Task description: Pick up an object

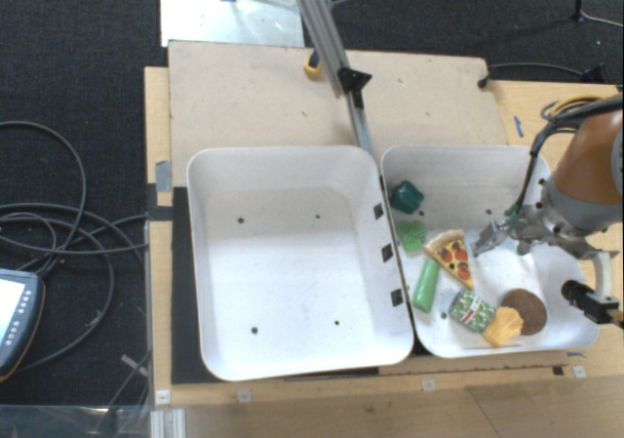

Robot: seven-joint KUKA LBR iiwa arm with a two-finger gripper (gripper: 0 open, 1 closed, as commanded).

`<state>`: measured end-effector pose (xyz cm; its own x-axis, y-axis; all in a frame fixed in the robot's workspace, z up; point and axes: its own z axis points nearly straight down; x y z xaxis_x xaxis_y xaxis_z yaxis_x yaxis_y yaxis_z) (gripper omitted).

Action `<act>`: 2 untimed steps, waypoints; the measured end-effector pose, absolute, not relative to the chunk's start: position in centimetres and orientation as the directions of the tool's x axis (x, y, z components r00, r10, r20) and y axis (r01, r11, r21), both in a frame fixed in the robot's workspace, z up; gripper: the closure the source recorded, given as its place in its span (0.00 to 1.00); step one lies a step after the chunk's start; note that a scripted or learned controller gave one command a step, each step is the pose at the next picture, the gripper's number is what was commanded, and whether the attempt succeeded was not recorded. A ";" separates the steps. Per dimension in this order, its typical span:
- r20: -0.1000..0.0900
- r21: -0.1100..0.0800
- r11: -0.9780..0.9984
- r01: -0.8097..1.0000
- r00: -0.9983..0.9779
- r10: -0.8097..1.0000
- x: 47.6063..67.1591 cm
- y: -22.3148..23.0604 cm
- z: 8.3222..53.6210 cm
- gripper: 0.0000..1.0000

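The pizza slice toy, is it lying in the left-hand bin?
No, the pizza slice lies in the right bin, among the other toys.

Grey arm reaching in from right, pincer (494, 234) lowered, tilted leftward

No text, label, brand, number or sign can be read anywhere.

Toys (456, 280) in right bin (458, 165)
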<state>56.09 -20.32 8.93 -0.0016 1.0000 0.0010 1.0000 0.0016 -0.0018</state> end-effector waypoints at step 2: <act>-0.002 0.005 0.000 1.000 0.000 1.000 55.5 -20.6 15.2 1.00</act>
<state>55.46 -20.64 15.18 -0.0001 1.0000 -0.0021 1.0000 0.0001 0.0055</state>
